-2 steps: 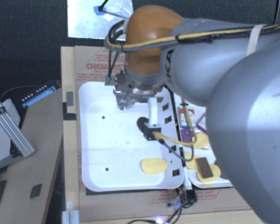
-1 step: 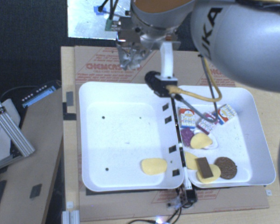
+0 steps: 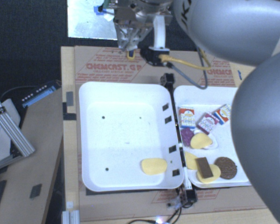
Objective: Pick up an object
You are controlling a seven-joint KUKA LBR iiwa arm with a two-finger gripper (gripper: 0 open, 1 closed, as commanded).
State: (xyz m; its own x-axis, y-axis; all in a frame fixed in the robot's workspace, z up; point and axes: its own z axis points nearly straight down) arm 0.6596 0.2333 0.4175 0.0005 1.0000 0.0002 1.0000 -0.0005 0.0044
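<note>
Looming nearest the lens, my grey arm is crossing the right of the frame. My fingers are hanging at upper centre, beyond both bins; I cannot tell whether they are parted. One smooth yellow disc is lying alone in the left bin, an easy candidate. Glossy packets and a brown cookie are crowding the right bin.

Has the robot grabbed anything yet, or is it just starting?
A small yellow piece sits between the gripper fingers, held high beyond the bins, so the pickup looks done. One yellow disc already lies in the left bin. The right bin holds packets, more yellow discs and a brown cookie. Left: setting the piece down, perhaps.
</note>
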